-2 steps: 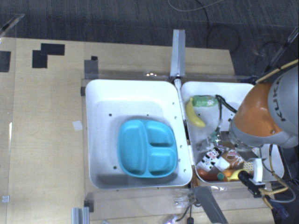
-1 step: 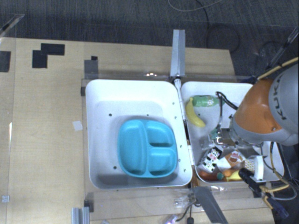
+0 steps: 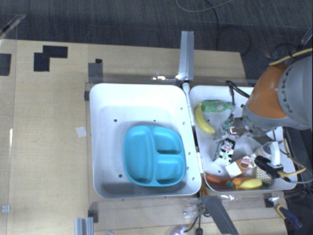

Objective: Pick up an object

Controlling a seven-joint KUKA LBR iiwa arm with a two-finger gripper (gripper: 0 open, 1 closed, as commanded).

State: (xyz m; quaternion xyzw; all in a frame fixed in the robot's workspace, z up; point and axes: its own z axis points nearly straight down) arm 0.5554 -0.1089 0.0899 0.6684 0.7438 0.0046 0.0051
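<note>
My gripper hangs low in the right bin, under the grey wrist with its orange band. Just left of it lies a yellow banana, with a green packet behind that. A small black-and-white cow figure sits just below the gripper. Along the bin's front edge lie a red-brown item, an orange piece, a yellow piece and a white-and-brown block. The wrist hides the fingertips.
The left bin holds a blue divided tray. A metal post stands behind the divider between the bins. Cables trail at the right of the bench near the arm.
</note>
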